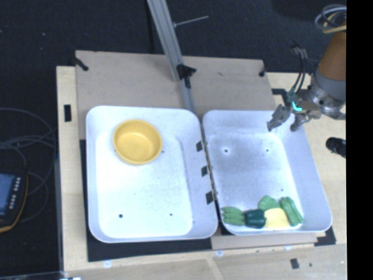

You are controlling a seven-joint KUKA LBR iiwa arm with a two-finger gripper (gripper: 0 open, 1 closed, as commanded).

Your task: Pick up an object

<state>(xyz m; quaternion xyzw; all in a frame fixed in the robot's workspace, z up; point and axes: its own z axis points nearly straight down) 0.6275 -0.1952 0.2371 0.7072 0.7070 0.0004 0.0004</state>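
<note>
The gripper (286, 120) hangs over the far right corner of the right bin (256, 156), its two fingers spread apart with nothing between them; one fingertip (273, 125) points down toward the bin's back rim, the other sits nearer the right wall; a small teal light glows just above them; the arm (330, 74) behind it is cut off by the frame's right side, so only its orange band and grey wrist are seen, with a loop of cable above.

The objects to pick lie well apart from the gripper, bunched in the near right corner of the same bin; a dark green block (254, 218) sits in the middle of the heap, a yellow piece (276, 218) just beside it, a green ridged piece (232, 215) to its left, and another green ridged piece (291, 210) leaning against the wall; they overlap, so their full shapes are hard to make out.

In the left bin (140, 214) a yellow bowl (137, 141) stands upright near the far left corner; a grey metal rail (168, 34) slants across the bench toward the seam between the bins.
</note>
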